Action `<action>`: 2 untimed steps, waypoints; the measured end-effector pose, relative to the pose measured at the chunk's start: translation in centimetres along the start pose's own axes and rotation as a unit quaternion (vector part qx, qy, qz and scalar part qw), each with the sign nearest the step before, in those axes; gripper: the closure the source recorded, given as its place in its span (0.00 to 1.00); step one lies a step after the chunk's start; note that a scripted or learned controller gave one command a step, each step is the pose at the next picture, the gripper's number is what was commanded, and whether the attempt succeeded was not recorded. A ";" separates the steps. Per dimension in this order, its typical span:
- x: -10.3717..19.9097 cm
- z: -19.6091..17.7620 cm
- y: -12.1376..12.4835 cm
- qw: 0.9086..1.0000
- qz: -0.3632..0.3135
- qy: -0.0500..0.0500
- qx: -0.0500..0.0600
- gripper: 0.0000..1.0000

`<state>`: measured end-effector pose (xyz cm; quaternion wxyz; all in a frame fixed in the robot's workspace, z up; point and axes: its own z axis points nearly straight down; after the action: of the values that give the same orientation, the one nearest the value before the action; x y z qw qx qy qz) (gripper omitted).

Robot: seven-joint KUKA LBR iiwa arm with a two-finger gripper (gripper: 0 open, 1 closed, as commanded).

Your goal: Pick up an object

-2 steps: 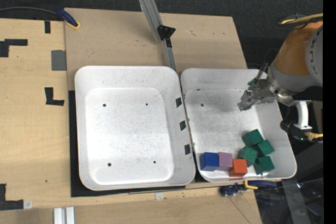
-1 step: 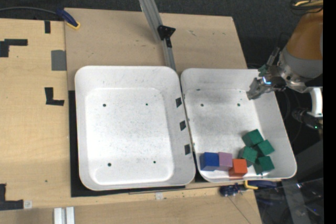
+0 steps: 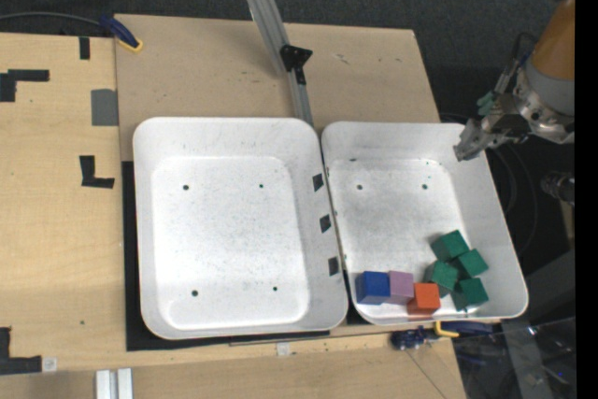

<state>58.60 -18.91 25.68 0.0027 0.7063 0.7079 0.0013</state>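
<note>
Hovering at right bin's (image 3: pixel 486 192) far right corner, gripper (image 3: pixel 470 145) grip unreadable, blocks (image 3: pixel 447 271) lying clustered toward near right corner

The left bin (image 3: pixel 224 220) offers a bare floor, reachable from above anywhere inside its rim. In the right bin (image 3: pixel 392 210) the upper and middle floor lies bare too; its near corner is crowded by a blue block (image 3: pixel 374 285), a lilac block (image 3: pixel 401 285), an orange block (image 3: pixel 426 296) and green blocks (image 3: pixel 458 268), packed close, some apparently touching. A slanted metal bar (image 3: pixel 266 5) crosses above the bench toward the seam between the bins.
</note>
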 end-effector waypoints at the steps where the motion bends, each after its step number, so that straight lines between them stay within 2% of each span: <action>1: 5.9 1.2 0.9 1.000 -0.002 0.002 0.003 1.00; 2: 11.5 0.6 0.9 1.000 -0.003 0.002 0.003 1.00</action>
<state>59.45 -7.44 25.08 -0.0010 0.7045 0.7097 0.0007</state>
